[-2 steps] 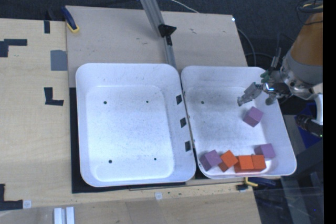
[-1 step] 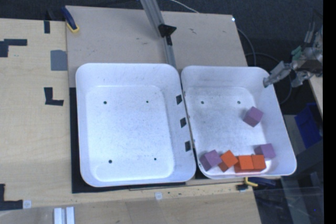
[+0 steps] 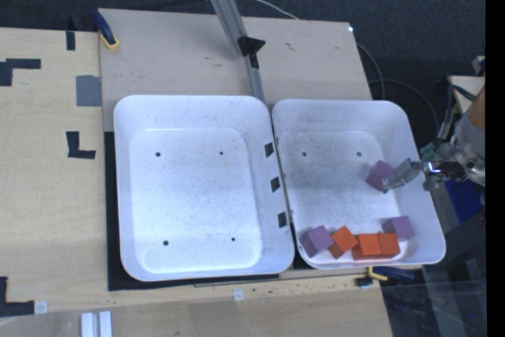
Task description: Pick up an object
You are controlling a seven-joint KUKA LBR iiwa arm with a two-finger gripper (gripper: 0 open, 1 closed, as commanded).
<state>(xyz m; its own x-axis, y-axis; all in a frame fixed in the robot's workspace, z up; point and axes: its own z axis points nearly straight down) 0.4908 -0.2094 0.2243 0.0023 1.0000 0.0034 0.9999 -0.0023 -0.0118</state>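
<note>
The right bin (image 3: 331,130) holds several small blocks. One purple block (image 3: 379,173) lies alone near the bin's right wall. Along the front wall sit a purple block (image 3: 317,238), an orange block (image 3: 343,239), a longer orange piece (image 3: 375,246) and another purple block (image 3: 399,226). My gripper (image 3: 415,174) hangs over the right rim of this bin, just right of the lone purple block. It stands open, with one fingertip (image 3: 394,179) right beside that block and nothing between the fingers.
The left bin (image 3: 189,185) lies beside the right one, their rims meeting in the middle. A metal post (image 3: 225,0) slants up from behind the bins. Black tape marks dot the bench at left.
</note>
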